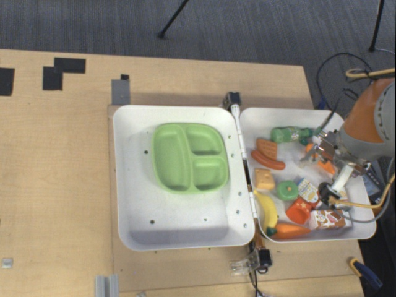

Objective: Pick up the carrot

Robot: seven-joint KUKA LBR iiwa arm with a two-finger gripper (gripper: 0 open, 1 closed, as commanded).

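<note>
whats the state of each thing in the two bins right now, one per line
green plastic divided plate: lying flat in the left white bin
orange toy carrot: lying on its side at the near edge of the right white bin, not gripped
yellow toy banana: lying beside the carrot
red toy hot dog: lying flat
green plastic bottle: on its side
two-finger gripper: low over the right bin, away from the carrot

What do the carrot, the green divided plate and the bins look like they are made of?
Carrot: probably moulded toy plastic, uniform orange with a smooth look.
Green divided plate: likely matte plastic, one flat colour with soft rounded dividers.
Bins: seemingly thin white plastic or coated metal.
</note>
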